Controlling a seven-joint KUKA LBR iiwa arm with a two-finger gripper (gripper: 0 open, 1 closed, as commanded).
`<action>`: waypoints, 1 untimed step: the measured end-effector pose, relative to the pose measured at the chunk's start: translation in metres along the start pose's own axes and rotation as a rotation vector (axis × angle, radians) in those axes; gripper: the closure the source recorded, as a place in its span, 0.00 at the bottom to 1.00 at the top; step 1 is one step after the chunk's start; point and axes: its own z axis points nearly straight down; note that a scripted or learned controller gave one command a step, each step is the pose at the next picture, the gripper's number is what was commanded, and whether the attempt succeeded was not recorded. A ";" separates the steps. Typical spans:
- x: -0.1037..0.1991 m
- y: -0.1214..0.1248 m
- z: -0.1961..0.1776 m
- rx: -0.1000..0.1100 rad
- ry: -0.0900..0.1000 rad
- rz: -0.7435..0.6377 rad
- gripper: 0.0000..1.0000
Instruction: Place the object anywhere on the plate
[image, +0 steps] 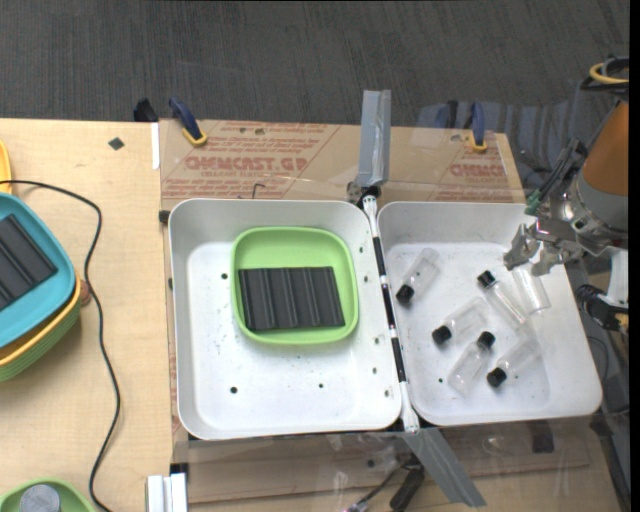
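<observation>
Light wood bench (80, 420), two white bins side by side on it, dark carpet beyond. Near to far: the left bin (200, 400) front floor is bare; the green plate (295, 285) sits mid-bin with a dark ribbed insert (290, 298) on it, nothing else laid on it. In the right bin (570, 400), clear vials with black caps are scattered: nearest one (482, 372), more mid-bin, one (508, 292) just beside the tool (535, 255). Tool is seen over the right bin's far right corner; open or closed cannot be told. No vial is seen in it, so the task is judged not started: pick, carry and place all left. Divider rim (385, 300) between bins must be cleared. Open room exists around the plate.
</observation>
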 end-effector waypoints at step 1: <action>0.000 0.000 0.000 0.000 0.000 0.000 0.00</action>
